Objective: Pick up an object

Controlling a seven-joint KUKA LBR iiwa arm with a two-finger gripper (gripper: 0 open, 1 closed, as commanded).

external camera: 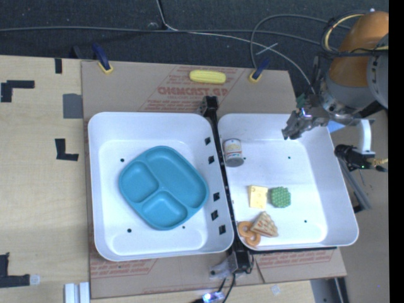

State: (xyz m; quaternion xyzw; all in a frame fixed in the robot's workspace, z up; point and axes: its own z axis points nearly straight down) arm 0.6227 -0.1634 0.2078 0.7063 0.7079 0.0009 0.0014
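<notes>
Two shallow white bins sit side by side on a sheet of brown cardboard (177,93) laid over the wooden tabletop (38,169). The left bin (104,128), in the middle left of the frame, carries a blue divided plate (163,187) with three compartments, lying flat and turned at a slant.

The right bin (328,188) holds the small things. A little can (233,152) lies near the bin's upper left corner, close to the wall shared with the left bin. Lower down, near the middle of the bin, a yellow cheese-like block (257,196) lies just beside a green broccoli-like piece (280,197), the green one to its right. Below them, at the bin's lower left, a wedge-shaped sandwich piece (266,225) touches a pretzel (247,233), which rests against the bin's lower rim.

A yellow banana-like toy (207,76) lies on the cardboard above the bins, at the upper middle of the frame, outside both bins. Two blue-and-yellow clamps (102,60) pin the cardboard's top edge.

The arm (360,55) reaches in from the upper right, its orange band showing near the frame's corner. The gripper (295,129) hangs over the upper right part of the right bin, well apart from every object in it. Nothing shows between the fingers, and from this slant I cannot tell whether they are spread or pressed together. Black cables (189,24) trail across the dark floor at the top of the frame.
</notes>
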